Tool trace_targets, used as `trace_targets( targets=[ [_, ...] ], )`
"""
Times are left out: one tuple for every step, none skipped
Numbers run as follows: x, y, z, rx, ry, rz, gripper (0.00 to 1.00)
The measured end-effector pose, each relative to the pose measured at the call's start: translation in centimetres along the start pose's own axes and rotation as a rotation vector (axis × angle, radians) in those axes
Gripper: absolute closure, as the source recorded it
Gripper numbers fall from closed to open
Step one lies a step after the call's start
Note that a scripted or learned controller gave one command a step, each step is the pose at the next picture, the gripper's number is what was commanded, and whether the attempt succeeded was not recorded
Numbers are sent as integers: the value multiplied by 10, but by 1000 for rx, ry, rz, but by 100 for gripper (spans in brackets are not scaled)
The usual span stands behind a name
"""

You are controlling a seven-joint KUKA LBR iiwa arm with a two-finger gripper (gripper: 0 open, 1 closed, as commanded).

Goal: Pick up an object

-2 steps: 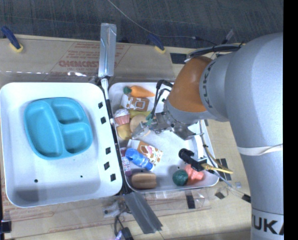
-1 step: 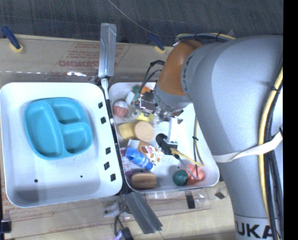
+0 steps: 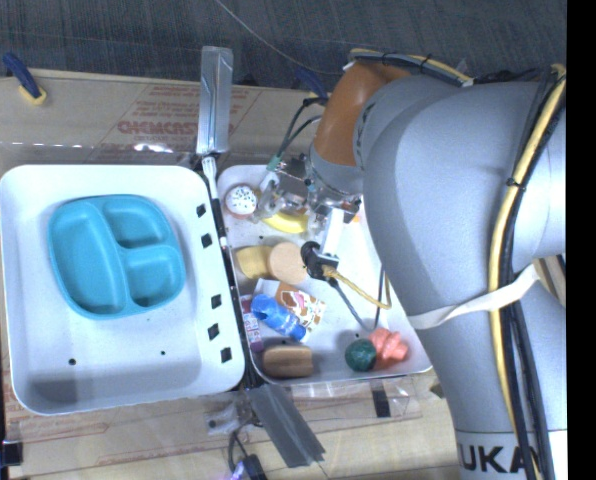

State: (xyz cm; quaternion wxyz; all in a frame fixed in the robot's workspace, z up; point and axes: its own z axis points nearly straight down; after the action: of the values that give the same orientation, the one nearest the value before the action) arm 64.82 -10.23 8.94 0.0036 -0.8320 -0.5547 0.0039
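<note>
Left bin (image 3: 18, 298): shallow, white, bearing one blue divided tray (image 3: 116, 253), lying flat toward the upper left of the floor.

Divider between bins (image 3: 218, 268): metal strip with black clips, running top to bottom.

Right bin (image 3: 240, 343): crowded. From its left wall inward:
- small round dial or clock face (image 3: 241, 200), upper corner, just beside the gripper;
- yellow item (image 3: 285, 223), banana-like, directly under the gripper, partly hidden;
- tan bread-like pieces (image 3: 270, 261), mid bin, touching one another;
- blue and white packet (image 3: 283, 313), crumpled, below the bread;
- brown oblong item (image 3: 288, 360), near the lower wall;
- dark green ball (image 3: 360, 355), touching the pink item (image 3: 389, 345) at the lower right.

Gripper (image 3: 296, 196): low over the upper part of the right bin, above the yellow item and next to the dial. Finger state cannot be told; cables and wrist hardware obscure it. Nothing visibly held.

Arm (image 3: 448, 228): grey, orange band above the wrist, covering the bin's right side.

Task's thing: no single target named; likeliest candidate the yellow item, judged by position beneath the gripper.

Risks, judged:
- grasp closing on two neighbours at once, owing to crowding of dial and yellow item;
- slip off the curved, smooth yellow surface;
- fingers striking the nearby bin wall or divider, given the corner location;
- loose cable (image 3: 353, 293) snagging on contents during a lift.
</note>
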Motion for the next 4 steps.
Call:
trace_targets(
  targets=[
    [2,-1,-10,3,0,-7,100],
    [29,-1,-109,-18,7,67,100],
    [28,-3,-103,-8,3,68,0],
    [-18,16,-56,-6,2,54,0]
  ],
)
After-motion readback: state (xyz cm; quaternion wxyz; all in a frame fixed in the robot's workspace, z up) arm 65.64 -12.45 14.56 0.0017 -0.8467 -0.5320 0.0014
